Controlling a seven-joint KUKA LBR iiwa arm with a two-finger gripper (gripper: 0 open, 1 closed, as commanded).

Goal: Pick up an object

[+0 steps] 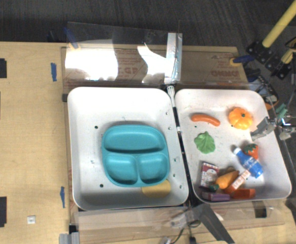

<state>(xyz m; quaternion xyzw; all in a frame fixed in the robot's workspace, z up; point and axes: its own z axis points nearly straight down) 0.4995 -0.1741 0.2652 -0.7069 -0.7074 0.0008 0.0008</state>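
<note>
— Where is the gripper (272,125) now?

— Over the right side of the right bin (224,91), low by the wall, with the pumpkin (240,117) just to its left and the bottle (249,162) nearer to us. Whether it is open or closed I can't tell from here; it is a grey blur against the rim.

— Is it holding anything?

— I see nothing in it. The toys all lie on the bin floor.

— What would you go for?

— The pumpkin. It sits apart from the rest, in the far right part of the bin, with bare floor around it. The heap (224,184) at the near edge is crowded: box, carrot and bits touching one another, so a grab there could catch two things or none.

— And the leaf (205,143)?

— Too flat, I think. It could slip under the tips.

— So how should it do it?

— Shift a little left, centre over the pumpkin, come straight down, and keep off the wall. Being round, the pumpkin may squirt out if caught off-centre.
</note>
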